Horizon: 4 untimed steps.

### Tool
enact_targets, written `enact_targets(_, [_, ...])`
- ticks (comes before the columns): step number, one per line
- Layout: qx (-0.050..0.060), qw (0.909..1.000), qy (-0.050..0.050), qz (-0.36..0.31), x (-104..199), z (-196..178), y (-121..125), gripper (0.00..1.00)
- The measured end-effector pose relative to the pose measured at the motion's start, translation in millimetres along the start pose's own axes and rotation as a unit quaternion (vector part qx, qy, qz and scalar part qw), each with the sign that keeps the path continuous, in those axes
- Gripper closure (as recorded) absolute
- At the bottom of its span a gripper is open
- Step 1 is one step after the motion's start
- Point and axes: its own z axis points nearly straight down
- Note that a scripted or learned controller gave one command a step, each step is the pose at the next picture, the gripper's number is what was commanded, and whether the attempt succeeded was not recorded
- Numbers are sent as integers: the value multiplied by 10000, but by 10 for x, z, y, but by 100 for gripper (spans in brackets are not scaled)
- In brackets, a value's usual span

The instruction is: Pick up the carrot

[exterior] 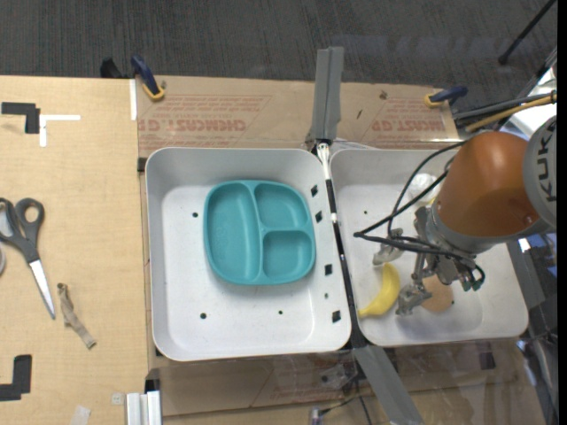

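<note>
Mirrored cardboard (213,124) print is partly legible: "CHEMICAL GR". The gripper (423,292) hangs low in the right bin (496,326); its spread is unclear. Banana (383,292) just left.

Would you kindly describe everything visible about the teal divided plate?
The teal plate is a rounded rectangle, seemingly plastic, with three compartments: one long one on the view's left, two smaller ones on the right. It lies flat and slightly rotated near the middle of the left bin, touching nothing but the bin floor.

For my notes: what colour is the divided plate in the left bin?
The three-compartment plastic plate is teal, clearest in the camera view.
</note>
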Motion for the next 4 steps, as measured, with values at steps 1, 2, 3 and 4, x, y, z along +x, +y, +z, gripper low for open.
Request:
enact_targets(1, [2,9934,1,1145,-8,2,44,0])
enact_targets(2, [3,9936,-6,1128,-18,-84,51,100])
enact_targets(3, [7,9992,-12,404,30,-823,-919,100])
enact_targets(4, [3,9818,-3,1899,212,-338,-697,100])
